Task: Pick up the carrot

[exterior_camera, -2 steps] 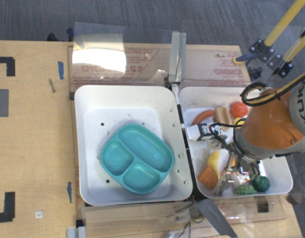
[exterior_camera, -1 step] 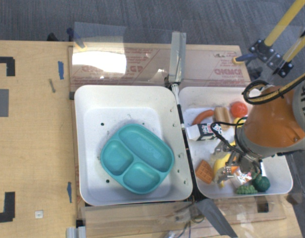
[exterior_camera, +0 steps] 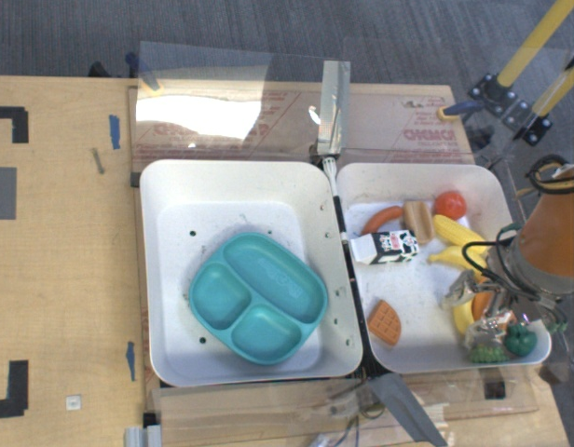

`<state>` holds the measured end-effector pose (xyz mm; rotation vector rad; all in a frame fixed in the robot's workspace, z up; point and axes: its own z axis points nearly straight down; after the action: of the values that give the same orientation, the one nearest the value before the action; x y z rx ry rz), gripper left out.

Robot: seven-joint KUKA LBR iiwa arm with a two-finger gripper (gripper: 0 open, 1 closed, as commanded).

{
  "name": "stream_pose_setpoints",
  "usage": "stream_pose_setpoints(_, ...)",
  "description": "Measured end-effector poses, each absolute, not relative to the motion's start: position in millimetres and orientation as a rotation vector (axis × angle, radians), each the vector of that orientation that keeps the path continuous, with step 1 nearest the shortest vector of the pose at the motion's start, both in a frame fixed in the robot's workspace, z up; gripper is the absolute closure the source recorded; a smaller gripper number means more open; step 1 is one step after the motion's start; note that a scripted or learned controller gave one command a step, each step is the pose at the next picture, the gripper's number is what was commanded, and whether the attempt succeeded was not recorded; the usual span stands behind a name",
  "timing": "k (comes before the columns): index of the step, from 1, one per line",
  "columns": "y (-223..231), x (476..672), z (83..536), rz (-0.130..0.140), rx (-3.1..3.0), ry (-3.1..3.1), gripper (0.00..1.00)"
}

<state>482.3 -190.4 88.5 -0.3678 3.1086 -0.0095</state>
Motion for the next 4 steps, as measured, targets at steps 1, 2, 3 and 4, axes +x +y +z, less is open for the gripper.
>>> stream_pose_setpoints(1,-125,489.6,183,-0.001,0.026,3.130,1.00)
stream_pose_setpoints(2,-125,491.1,193,-0.003,0.026,3.125,1.00)
stream_pose_setpoints(3,-153,503.8,207,-0.002,0.364,3.112,1.00)
stream_pose_setpoints(4,-153,505.9,218,-0.004,0.359,3.105,1.00)
